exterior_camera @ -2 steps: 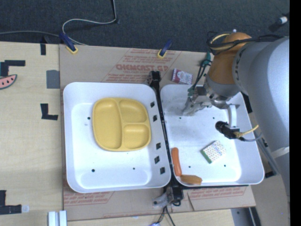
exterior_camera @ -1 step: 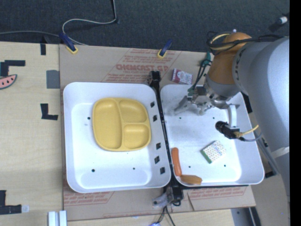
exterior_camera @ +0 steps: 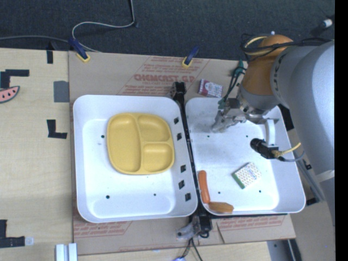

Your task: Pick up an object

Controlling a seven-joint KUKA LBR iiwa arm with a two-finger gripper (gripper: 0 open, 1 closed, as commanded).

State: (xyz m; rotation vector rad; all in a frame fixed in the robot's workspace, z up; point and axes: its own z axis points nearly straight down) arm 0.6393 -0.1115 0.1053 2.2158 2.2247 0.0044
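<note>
My gripper [exterior_camera: 220, 124] hangs over the far left part of the right bin [exterior_camera: 283, 200], above bare white floor, with the grey arm and its orange band [exterior_camera: 266, 64] reaching in from the right. A small white patterned box with a green edge [exterior_camera: 247, 174] lies in the right bin's middle, well clear of the gripper. An orange carrot-like stick [exterior_camera: 203, 186] lies along that bin's left wall near the front. A short orange-brown piece [exterior_camera: 221, 206] rests at the front wall.
The left bin [exterior_camera: 89, 200] holds a yellow divided plate [exterior_camera: 140, 143]. A small red packet [exterior_camera: 209, 87] lies on the cardboard behind the right bin. Black clips [exterior_camera: 185, 145] run along the seam between the bins.
</note>
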